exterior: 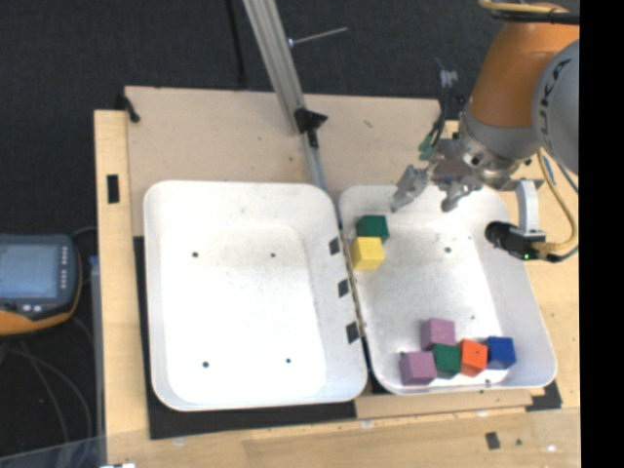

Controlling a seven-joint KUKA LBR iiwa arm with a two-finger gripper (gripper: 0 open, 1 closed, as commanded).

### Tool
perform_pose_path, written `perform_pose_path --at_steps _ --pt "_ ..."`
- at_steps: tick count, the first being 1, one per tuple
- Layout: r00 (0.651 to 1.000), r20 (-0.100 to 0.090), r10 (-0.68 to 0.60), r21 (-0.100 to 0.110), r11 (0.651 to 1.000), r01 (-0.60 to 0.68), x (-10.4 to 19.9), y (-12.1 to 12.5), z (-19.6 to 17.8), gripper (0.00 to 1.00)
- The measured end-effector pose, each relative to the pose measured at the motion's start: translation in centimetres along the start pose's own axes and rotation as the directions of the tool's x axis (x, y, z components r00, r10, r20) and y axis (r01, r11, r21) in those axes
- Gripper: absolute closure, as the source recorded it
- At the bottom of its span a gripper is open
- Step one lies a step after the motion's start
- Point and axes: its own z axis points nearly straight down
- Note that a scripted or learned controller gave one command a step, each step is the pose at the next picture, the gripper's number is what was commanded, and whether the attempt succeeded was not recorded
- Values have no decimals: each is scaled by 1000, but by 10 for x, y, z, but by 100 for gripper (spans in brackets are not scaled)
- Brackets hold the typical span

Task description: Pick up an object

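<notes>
step: approach | hand (pixel 429 199) spread apart, nothing in it, hovering over right bin (pixel 507 291) | next, probably: drop onto green cube (pixel 371 227)

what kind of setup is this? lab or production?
Most likely a research lab grasping rig, not production. Two shallow white bins sit on a plywood bench, the right one holding small coloured foam-like blocks, with the arm's tool hanging over that bin.
</notes>
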Motion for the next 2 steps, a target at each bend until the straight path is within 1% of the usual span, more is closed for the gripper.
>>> perform_pose_path --at_steps 1,2 --pt "1000 1 -2 -4 1000 2 5 15 -27 0" --pt "1000 3 -1 2 1000 1 17 20 1 0"
